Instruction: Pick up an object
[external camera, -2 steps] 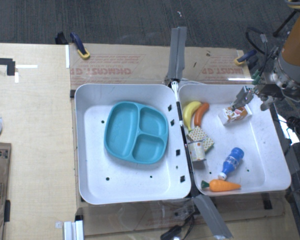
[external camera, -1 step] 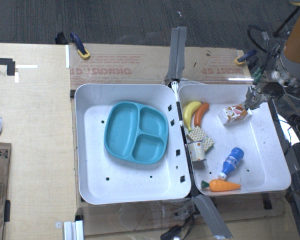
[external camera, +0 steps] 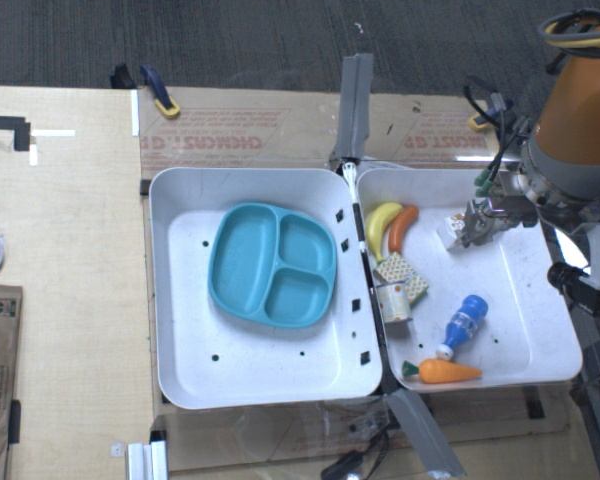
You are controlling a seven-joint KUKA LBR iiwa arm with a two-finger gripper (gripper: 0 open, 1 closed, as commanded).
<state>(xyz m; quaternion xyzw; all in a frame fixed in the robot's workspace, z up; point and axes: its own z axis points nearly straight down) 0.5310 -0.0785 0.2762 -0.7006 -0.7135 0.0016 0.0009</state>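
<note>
My gripper (external camera: 474,224) hangs low over the back of the right bin (external camera: 540,368), reaching in from the right. A small white piece (external camera: 450,229) sits right at its tip; whether it is touched or held I cannot tell. Left of the gripper lie a yellow banana (external camera: 379,226) and an orange-red sausage shape (external camera: 402,225) side by side. A patterned block (external camera: 401,275) and a small white and brown item (external camera: 394,304) rest by the bin's left wall. Nearer the front are a blue bottle (external camera: 465,323) and an orange carrot (external camera: 448,371).
The left bin (external camera: 180,348) holds a blue divided plate (external camera: 275,265). A grey divider post (external camera: 355,103) stands between the bins at the back. The arm's orange and grey body (external camera: 580,108) looms over the right bin's far corner, with cables beside it.
</note>
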